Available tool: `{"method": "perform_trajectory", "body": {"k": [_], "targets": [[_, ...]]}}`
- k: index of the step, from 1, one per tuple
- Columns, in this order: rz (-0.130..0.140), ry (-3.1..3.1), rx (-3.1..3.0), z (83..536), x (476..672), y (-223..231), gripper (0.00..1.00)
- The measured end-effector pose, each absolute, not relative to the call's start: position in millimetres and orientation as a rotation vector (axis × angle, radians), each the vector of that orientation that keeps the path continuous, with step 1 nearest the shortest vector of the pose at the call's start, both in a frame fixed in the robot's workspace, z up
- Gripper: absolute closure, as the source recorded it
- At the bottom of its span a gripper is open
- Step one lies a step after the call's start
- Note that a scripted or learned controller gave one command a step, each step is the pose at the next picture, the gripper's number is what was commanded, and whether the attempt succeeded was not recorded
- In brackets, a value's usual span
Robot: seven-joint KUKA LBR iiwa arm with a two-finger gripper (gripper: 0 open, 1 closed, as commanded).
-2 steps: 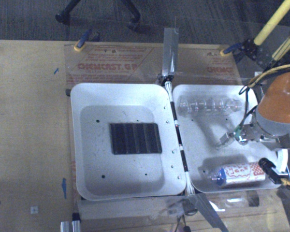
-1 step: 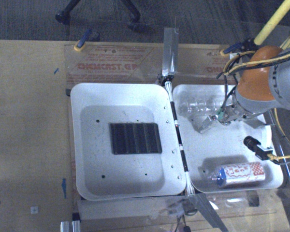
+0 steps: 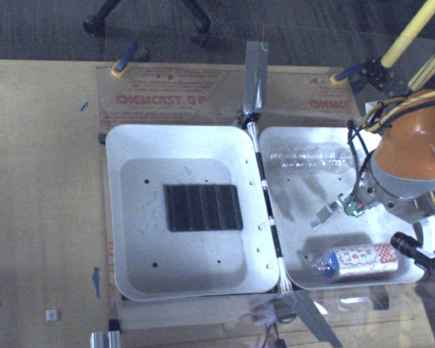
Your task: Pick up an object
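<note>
i see the gripper (image 3: 326,214) low in the right bin (image 3: 299,140), beside the clear bottle (image 3: 309,158); labelled bottle (image 3: 361,260) nearer; dark tray (image 3: 203,207) left; its grip state i can't tell.

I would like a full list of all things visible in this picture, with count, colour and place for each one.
White bins: two, white, side by side on the bench.
Dark ridged pad: one, black, flat in the middle of the left bin.
Clear plastic bottle: one, transparent, lying near the far wall of the right bin.
Labelled bottle: one, white label with red print, bluish cap end, lying along the near wall of the right bin.
Clamps: two, blue and yellow, at the far edge of the bench.
Arm: one, grey with orange band, over the right bin.
Gripper: one, metallic, above the right bin's floor between the two bottles.
</note>
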State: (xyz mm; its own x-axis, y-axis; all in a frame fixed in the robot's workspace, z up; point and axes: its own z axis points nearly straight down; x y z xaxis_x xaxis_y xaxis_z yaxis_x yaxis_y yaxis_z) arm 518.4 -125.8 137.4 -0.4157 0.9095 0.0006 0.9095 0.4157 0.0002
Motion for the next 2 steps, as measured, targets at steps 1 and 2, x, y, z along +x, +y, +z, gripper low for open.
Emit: {"method": "perform_trajectory", "body": {"k": [1, 2], "targets": [[-0.002, -2.737, -1.553, 199.8, 615.1, -109.4, 0.0], [-0.012, -2.762, -1.535, 140.9, 666.9, -135.3, 0.0]]}}
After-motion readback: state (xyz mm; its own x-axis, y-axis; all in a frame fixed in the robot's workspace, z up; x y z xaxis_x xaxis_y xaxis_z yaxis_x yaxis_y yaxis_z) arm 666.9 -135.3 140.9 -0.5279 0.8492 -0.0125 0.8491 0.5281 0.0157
